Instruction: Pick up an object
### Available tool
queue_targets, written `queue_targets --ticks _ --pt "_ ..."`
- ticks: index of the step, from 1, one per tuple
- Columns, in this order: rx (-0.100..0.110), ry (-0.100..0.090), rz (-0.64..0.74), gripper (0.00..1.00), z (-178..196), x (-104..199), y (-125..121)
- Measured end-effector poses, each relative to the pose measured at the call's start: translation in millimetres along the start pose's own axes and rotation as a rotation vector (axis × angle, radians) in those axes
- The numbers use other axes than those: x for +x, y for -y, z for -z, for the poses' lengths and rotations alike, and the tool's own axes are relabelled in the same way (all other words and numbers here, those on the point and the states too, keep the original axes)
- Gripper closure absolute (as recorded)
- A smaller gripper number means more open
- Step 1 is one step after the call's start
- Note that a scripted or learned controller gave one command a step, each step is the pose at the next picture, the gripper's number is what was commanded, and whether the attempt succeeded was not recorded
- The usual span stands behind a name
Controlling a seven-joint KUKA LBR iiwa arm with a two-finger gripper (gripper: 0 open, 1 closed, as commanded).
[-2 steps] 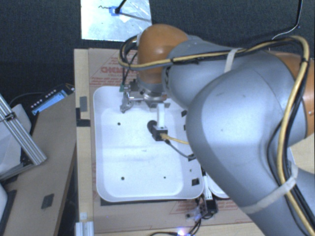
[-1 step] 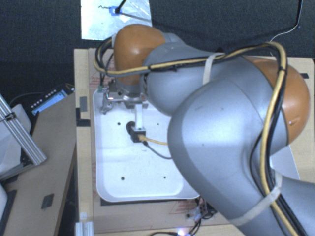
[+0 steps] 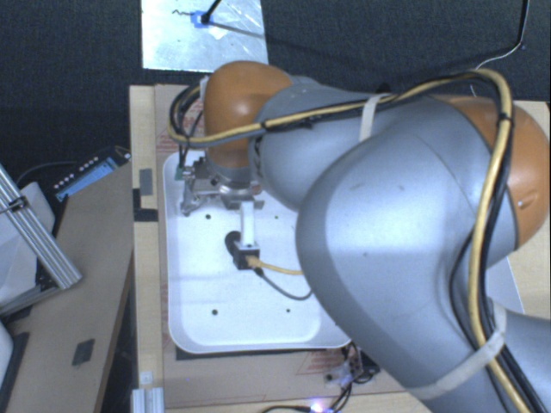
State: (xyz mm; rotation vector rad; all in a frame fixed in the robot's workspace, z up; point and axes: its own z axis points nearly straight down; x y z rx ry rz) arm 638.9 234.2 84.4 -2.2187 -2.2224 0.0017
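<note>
One metal gripper (image 3: 215, 198) hung low over the shallow white plastic bin (image 3: 207, 317); spread or pressed, couldn't tell. Approach step, seemingly; next needed a graspable target.

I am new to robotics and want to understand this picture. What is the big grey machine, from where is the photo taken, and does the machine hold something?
The big grey shape with an orange band is a robot arm. It reaches in from the right. One fixed camera above the bench took the picture, looking down at a slant. The arm's end effector, the part made for grasping, hangs over a shallow white bin. The arm covers much of the bench beside it, so what lies there is hidden. Whether the end effector holds anything cannot be told from this picture.
</note>
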Motion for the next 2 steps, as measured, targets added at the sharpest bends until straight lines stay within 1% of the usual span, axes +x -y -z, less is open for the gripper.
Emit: queue_targets --ticks 1,2 --pt "-0.002 0.001 -0.005 0.0 0.5 -54.8 -15.4" --pt "-0.002 0.0 0.0 0.0 0.4 -51.1 -14.5"
